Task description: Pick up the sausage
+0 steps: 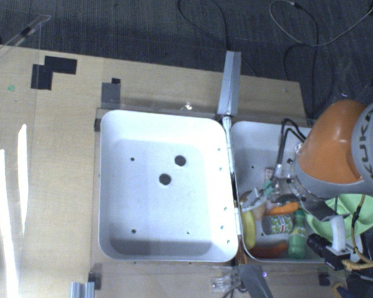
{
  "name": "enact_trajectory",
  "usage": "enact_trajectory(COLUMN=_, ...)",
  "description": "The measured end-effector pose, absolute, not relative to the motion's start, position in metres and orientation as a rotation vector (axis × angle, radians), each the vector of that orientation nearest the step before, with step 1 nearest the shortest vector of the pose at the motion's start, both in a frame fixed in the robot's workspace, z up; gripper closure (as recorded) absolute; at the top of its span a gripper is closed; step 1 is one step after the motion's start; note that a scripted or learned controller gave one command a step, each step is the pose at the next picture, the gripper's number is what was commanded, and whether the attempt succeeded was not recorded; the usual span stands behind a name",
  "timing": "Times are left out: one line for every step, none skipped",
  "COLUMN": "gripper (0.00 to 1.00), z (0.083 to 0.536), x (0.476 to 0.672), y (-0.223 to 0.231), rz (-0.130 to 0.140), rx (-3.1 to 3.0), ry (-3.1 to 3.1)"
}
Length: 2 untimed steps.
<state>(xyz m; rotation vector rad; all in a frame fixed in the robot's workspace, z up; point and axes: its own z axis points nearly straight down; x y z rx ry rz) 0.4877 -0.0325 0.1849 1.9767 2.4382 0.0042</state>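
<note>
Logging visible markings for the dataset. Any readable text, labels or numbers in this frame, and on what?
"KUKA": grey letters running down the arm housing, beside its orange band.
Can in the right bin: it has a printed label, too small and blurred to read.
Nothing else legible; the black squares on the bench carry no text.
</note>
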Motion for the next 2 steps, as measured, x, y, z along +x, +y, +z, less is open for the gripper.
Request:
enact_trajectory(gripper=0.0, z=0.1849, x=0.4877, y=-0.0322, rz=0.004, rx=1.953, ry=2.457)
enact_trajectory(gripper=0.0, z=0.1849, x=0.4879, y=-0.0286, rz=0.004, rx=1.937, ry=2.47)
